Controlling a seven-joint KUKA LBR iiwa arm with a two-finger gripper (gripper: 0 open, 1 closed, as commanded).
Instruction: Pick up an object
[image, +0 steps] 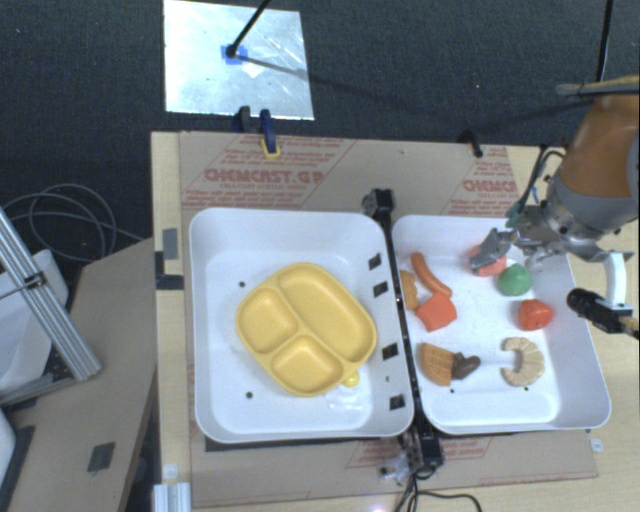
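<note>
The pincer (497, 250) hangs over the right bin (580, 400), touching a small red piece (490, 267); the green ball (515, 279) lies just beside it. I cannot tell if it grips anything.

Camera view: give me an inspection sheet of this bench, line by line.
Surface: bench bears left bin and right bin, side by side.
Job's things: right bin holds green ball, orange-red lump, croissant, sausage, red-orange wedge, waffle piece, dark brown piece.
Clutter: yellow divided plate in left bin.
Grippers: pincer low over a reddish item at the right bin's far side.
Cables: loops left of the bench.
Surroundings: dark carpet, foil sheet.
</note>
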